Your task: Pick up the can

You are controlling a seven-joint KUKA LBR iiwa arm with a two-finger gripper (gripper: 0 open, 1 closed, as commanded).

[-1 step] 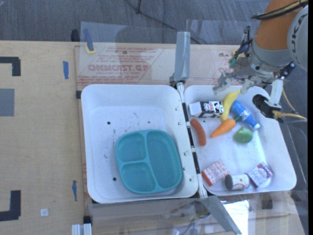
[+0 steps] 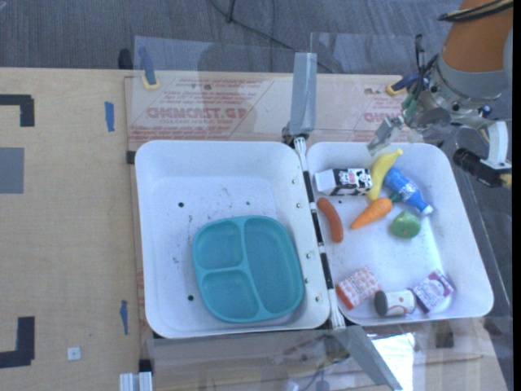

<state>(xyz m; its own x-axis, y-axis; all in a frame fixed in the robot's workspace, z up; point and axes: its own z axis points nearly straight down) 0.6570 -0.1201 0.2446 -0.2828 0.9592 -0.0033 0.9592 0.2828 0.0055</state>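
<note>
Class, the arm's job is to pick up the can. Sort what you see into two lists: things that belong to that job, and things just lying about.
Belongs to the job:
can
gripper
right bin

Just lying about:
banana
carrot
sausage
blue bottle
green ball
milk carton
teal tray

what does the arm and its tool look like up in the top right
The arm is a rounded body with a broad orange band over grey. Below it sits a pale grey wrist block with thin blue, yellow and dark cables bunched at its side. The tool ends in slim grey metal fingers.
</note>
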